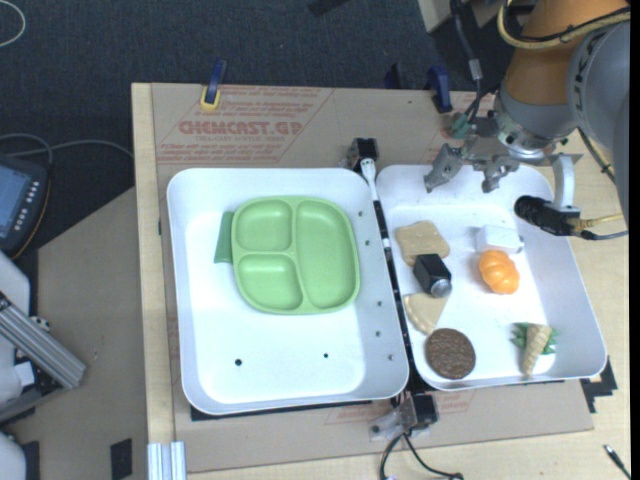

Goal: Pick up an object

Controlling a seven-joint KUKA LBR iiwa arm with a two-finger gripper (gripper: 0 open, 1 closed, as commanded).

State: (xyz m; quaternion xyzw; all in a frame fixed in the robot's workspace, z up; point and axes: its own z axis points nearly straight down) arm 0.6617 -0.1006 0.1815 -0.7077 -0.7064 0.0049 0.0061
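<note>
Nothing lifted yet: the pick is still to be made.

In the left bin a green divided plate lies toward the far edge. In the right bin, a tan slice, a black block, a brown disc, an orange fruit and a corn-like piece all rest untouched. The gripper is seen at that bin's far edge, fingers spread apart and holding nothing. The white piece is hard to identify.
</note>
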